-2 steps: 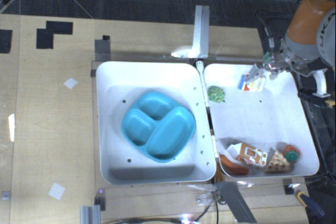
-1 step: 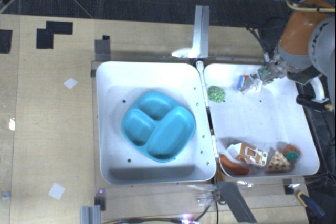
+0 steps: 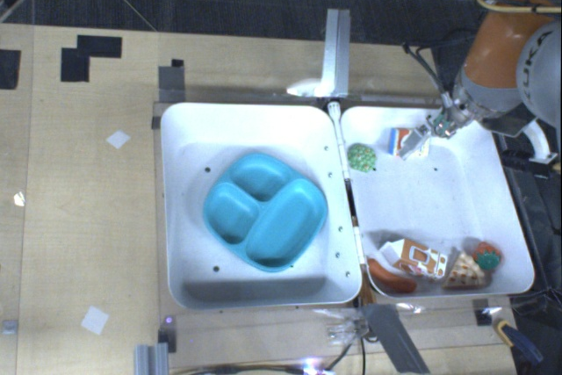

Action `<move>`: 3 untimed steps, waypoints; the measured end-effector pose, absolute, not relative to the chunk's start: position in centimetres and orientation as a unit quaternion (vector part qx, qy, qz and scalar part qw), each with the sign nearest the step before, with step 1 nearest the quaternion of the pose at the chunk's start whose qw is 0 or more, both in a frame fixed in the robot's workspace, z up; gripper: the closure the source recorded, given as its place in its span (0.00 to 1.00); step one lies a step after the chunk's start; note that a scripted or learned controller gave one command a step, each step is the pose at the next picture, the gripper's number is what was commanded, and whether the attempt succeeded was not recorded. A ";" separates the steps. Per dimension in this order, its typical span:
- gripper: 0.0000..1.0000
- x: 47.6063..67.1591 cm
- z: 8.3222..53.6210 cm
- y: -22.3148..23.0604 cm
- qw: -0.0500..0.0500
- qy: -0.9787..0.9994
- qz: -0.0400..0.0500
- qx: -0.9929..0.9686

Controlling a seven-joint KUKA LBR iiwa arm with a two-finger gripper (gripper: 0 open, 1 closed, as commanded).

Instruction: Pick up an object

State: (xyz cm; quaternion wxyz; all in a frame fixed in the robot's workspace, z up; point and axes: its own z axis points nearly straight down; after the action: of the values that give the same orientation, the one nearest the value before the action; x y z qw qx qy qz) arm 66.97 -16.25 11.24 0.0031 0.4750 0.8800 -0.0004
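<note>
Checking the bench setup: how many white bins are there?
2, side by side: the left bin holds a blue tray; the right bin holds the toy food, with the gripper over its far end.

Two white bins (image 3: 184, 189). One blue plate (image 3: 265, 211). One green ball (image 3: 361, 157). One hot dog (image 3: 391, 277). One pizza slice (image 3: 465, 273). One small carton (image 3: 400, 140).
</note>
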 end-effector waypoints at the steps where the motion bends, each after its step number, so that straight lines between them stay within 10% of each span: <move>1: 0.00 55.5 13.6 -9.7 0.003 0.892 0.001 0.451; 2: 0.00 49.1 16.8 -11.1 0.002 0.851 0.001 0.526; 3: 0.00 49.0 10.7 -12.8 0.002 0.777 0.001 0.629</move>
State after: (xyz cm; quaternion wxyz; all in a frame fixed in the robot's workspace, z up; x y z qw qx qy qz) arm 49.00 -12.85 10.67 0.0021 0.6291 0.7774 0.0014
